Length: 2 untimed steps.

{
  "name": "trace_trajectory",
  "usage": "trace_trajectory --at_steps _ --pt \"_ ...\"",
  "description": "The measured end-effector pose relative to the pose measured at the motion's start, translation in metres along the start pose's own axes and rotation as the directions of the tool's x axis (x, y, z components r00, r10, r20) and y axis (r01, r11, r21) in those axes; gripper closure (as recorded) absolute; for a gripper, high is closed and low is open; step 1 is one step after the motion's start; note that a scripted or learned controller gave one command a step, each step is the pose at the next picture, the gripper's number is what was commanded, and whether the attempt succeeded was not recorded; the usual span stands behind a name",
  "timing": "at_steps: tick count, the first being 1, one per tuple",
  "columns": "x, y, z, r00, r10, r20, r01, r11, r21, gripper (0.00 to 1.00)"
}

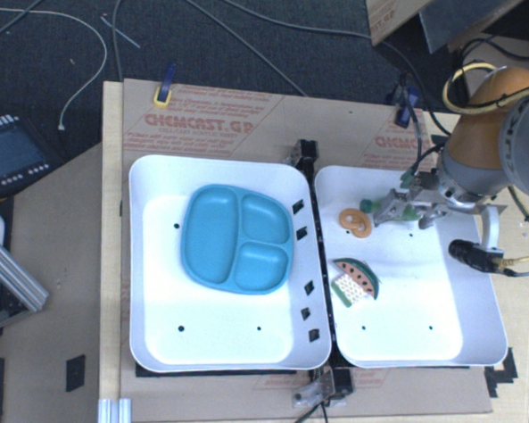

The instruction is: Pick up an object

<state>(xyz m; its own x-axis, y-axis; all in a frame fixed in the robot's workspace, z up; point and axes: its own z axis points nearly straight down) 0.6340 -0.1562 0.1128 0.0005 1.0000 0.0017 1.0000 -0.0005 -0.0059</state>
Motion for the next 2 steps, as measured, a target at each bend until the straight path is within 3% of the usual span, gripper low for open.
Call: trace_trajectory --at_steps 1,2 --pt "0.000 0.002 -0.015 1.000 0.000 0.001 0.000 1.000 -0.008 1.00" --pt "-0.001 0.004 -0.081 1.000 -0.001 0.004 0.001 1.000 -0.014 1.00"
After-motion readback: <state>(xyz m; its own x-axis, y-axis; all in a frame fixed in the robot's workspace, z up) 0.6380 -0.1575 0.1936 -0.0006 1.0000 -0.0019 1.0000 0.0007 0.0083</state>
